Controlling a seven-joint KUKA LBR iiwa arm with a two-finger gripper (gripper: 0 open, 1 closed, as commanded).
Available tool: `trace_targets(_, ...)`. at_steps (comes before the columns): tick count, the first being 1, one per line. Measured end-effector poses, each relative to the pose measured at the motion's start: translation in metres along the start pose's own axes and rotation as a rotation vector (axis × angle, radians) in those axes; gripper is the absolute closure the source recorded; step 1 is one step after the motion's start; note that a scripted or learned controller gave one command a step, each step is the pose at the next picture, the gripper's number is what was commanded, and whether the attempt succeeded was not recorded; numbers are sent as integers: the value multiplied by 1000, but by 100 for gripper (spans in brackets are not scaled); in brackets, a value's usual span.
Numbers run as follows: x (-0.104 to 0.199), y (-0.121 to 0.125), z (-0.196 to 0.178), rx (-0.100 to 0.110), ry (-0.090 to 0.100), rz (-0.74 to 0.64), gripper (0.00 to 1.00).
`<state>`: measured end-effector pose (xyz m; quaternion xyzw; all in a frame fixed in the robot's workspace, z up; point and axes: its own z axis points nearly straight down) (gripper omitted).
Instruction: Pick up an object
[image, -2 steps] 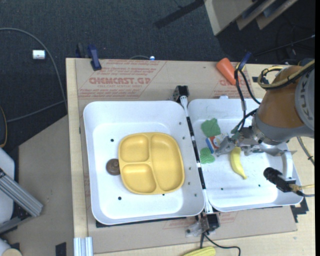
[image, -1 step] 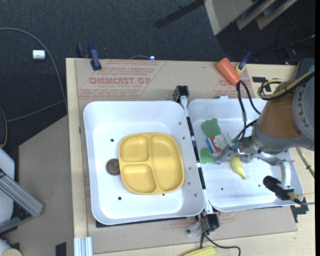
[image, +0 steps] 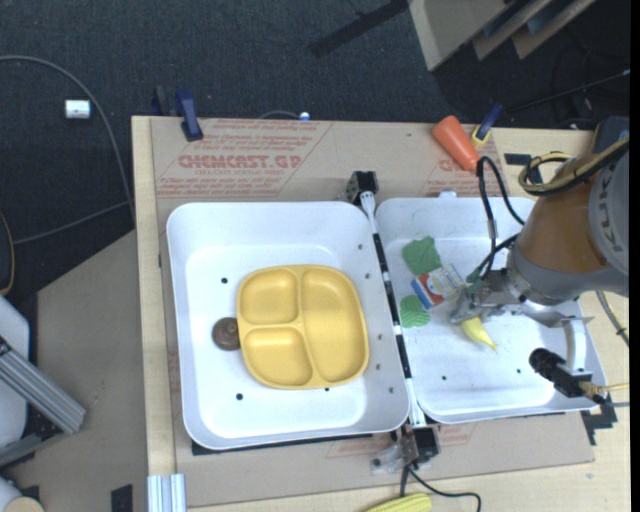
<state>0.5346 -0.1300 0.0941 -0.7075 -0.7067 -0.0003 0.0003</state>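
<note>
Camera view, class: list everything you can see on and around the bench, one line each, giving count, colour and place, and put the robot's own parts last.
Bins: 2, white, side by side on the bench; left bin, right bin.
Divided plate: 1, yellow, three compartments, middle of the left bin.
Round object: 1, brown, left bin, at the plate's left edge.
Green objects: 2, right bin's left part; upper, lower.
Red, white and blue object: 1, between the green ones.
Yellow pointed object: 1, right bin, just below the gripper.
Orange cylinder: 1, on the board behind the right bin.
Blue clamp: 1, board's far left corner.
Arm: 1, grey and orange, over the right bin.
Gripper: 1, low by the small objects.
</note>
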Motion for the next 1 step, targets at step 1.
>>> trace_targets(1,70,15,-91,-1,0,-3,100)
